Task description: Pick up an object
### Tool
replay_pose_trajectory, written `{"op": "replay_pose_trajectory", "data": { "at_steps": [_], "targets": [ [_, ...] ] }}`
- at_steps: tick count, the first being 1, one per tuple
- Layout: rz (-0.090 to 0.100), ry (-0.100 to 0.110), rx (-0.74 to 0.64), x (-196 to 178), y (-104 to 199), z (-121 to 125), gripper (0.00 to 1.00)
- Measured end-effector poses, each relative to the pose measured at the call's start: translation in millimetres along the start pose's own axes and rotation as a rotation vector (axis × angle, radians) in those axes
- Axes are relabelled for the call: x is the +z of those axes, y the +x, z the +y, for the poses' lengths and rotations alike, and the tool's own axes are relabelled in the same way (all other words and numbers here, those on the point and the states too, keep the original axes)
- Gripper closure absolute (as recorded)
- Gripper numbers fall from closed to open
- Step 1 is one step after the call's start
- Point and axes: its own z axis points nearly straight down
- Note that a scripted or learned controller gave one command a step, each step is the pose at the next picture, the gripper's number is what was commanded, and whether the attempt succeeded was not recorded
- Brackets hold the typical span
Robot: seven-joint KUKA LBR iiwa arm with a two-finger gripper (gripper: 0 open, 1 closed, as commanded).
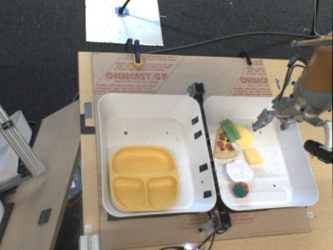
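The toy food sits clustered in the left half of my right bin (291, 191): a green vegetable (229, 129) lying across a pizza slice (225, 146), a yellow piece (244, 138) and a cheese block (253, 156) beside them, then a white disc (239, 170) and a green-and-red ball (240, 189) toward six o'clock. My gripper (261, 121) hangs over the same bin, nothing between its tips; whether they are parted I cannot tell. The green vegetable lies nearest, at about eight o'clock from me, its long axis running eleven to five. The left bin (151, 108) holds a yellow divided tray (144, 177).
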Motion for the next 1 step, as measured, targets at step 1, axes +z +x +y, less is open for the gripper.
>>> {"op": "replay_pose_trajectory", "data": {
  "at_steps": [1],
  "targets": [
    [-0.002, -0.013, -0.003, -8.2, 0.6, 2.8, 0.00]
  ]
}}
